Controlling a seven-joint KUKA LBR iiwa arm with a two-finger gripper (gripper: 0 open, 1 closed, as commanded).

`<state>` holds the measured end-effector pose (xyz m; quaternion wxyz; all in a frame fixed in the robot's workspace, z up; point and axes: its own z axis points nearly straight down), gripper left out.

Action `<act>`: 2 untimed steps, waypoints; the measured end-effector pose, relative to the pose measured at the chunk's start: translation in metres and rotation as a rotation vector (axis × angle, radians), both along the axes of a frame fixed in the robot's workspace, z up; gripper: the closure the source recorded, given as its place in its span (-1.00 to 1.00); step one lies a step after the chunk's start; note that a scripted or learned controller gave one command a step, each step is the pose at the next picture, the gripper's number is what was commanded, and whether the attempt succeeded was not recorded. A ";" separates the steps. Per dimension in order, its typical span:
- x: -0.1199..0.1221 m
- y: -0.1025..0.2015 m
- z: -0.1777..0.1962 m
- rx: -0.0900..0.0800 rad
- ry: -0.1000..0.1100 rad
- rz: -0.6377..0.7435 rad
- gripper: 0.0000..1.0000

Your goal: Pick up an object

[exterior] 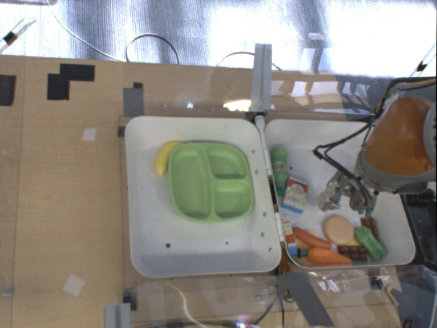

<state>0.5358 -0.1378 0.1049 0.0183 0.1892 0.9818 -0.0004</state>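
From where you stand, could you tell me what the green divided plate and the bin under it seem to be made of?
The green divided plate looks like moulded plastic with a matte finish: one even colour, soft rounded compartment ridges, no sharp glare. The left bin looks like thin, smooth white plastic too, judging by its rounded corners and shallow formed walls, though painted metal cannot be ruled out.

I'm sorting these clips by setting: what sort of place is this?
Probably a robotics lab bench for grasping trials. Two white bins sit on a wooden bench, toy food like a carrot lies in one, and a robot arm reaches in.
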 end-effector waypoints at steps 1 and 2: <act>-0.007 0.097 0.084 0.014 0.021 -0.152 1.00; 0.011 0.152 0.080 0.016 0.028 -0.311 1.00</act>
